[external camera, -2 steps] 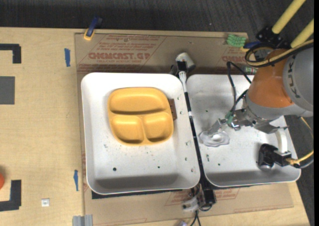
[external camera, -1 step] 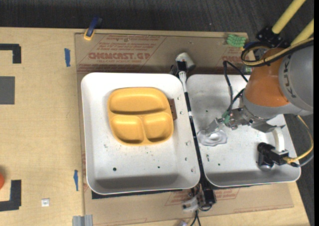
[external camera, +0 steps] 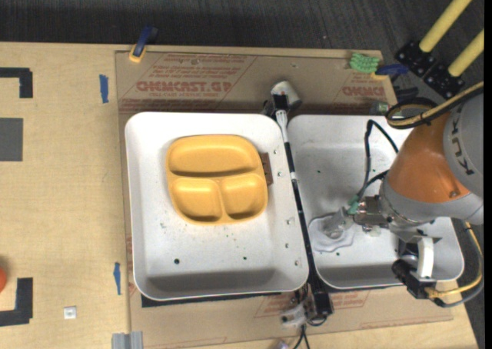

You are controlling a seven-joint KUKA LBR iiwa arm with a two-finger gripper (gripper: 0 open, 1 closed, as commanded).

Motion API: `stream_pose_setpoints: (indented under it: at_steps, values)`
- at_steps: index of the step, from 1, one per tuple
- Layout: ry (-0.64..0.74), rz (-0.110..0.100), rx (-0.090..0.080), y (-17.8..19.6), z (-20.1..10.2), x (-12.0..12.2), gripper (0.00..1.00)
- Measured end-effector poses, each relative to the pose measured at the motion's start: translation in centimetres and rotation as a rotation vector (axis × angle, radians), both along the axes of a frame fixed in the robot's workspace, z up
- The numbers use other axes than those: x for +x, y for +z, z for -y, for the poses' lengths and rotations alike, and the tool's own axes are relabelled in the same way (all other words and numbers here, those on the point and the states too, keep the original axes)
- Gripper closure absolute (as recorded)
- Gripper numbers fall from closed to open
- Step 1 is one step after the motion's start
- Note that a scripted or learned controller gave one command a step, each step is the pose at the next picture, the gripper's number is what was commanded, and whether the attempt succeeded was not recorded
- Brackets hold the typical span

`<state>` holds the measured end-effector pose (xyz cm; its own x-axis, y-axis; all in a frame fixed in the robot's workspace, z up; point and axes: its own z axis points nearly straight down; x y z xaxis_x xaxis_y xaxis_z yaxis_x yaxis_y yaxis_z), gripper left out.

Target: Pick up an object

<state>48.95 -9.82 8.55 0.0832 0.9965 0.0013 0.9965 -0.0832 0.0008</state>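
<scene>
Worktop (external camera: 61, 186) carries two white bins; we see a yellow divided tray (external camera: 217, 177) lying in the left bin (external camera: 154, 255). Our gripper (external camera: 335, 227) sits low in the right bin (external camera: 323, 140), perhaps over something pale; its opening we cannot tell.

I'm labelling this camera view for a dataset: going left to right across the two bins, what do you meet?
Left white bin → yellow divided tray → right white bin → gripper → orange band of the arm.
</scene>
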Motion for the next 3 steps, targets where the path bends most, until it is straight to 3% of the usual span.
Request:
stream_pose_setpoints:
  at_steps: [1,2,3]
  values:
    - [-0.244,0.001,-0.001,0.0,-0.4,2.2,0.00]
    - [-0.226,0.001,-0.001,0.0,-0.2,4.7,0.00]
    - [0.312,0.004,-0.003,0.0,0.6,11.2,0.00]
